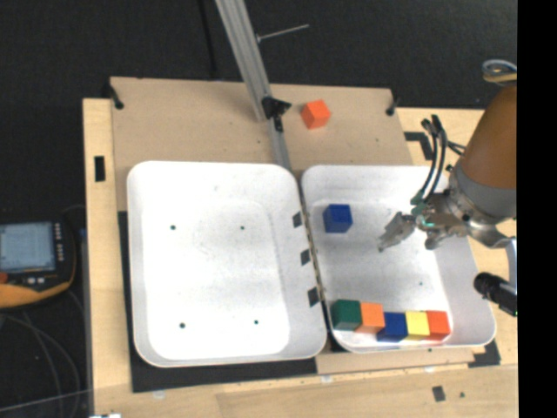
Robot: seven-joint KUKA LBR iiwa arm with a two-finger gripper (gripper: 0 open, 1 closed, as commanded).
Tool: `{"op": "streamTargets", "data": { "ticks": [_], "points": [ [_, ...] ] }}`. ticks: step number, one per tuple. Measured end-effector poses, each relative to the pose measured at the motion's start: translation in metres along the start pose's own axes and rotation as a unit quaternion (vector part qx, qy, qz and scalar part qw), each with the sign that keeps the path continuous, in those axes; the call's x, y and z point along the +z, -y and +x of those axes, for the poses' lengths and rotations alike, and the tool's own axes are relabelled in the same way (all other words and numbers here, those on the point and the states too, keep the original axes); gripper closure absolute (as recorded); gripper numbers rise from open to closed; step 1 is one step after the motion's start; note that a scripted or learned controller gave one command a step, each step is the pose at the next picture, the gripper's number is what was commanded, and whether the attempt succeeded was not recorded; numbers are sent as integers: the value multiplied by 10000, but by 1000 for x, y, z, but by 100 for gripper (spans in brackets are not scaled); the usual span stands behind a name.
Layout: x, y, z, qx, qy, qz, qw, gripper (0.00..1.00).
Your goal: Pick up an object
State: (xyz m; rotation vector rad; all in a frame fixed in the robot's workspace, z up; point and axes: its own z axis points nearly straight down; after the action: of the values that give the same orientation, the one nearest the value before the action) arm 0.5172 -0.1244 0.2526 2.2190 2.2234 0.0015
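Now gripper (409,233) w/ fingers spread, holding nothing. Blue cube (338,218) sits just to its left; row of colored blocks (392,320) near, below it in right bin (365,181).

Arm over the right bin (452,190), holding nothing.
Its open fingers (393,232) hang right of a blue block (338,218); five coloured blocks (392,320) line the near wall, an orange block (315,114) on the counter (348,138) behind.

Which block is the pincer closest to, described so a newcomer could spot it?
Look in the right bin, the one the arm reaches into. In its upper left part a blue cube sits alone, left of the pincer. The other blocks form a row along the bin's near edge; this one touches nothing.
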Motion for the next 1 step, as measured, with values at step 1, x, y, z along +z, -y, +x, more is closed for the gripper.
{"op": "streamTargets", "data": {
  "ticks": [1],
  "points": [
    [157,24,-28,21,13,-12,10000,0]
  ]
}}
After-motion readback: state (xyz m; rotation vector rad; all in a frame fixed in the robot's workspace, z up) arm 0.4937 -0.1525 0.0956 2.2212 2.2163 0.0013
